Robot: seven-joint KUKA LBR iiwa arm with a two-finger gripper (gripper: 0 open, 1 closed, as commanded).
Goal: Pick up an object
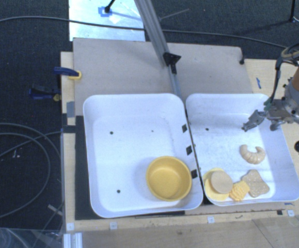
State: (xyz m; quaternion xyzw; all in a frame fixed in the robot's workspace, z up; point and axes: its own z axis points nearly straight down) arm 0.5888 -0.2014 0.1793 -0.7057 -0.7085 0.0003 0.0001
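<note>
A pale tan, flat wooden bench top point(123, 66) carries two shallow white plastic bins side by side, their inner rims touching: the left bin point(113, 112) and the right bin point(216, 107). A yellow-and-blue clamp point(66, 73) grips the bench's left edge, with a strip of black matting point(82, 190) under the left bin.

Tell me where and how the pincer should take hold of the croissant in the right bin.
Grip the croissant across its thick middle, coming straight down from above. It lies flat on the right bin floor, curved with both tips pointing toward the near edge, and sits apart from the cracker below it, so there is probably room on either side of the arc. The pincer hangs just above and left.
</note>
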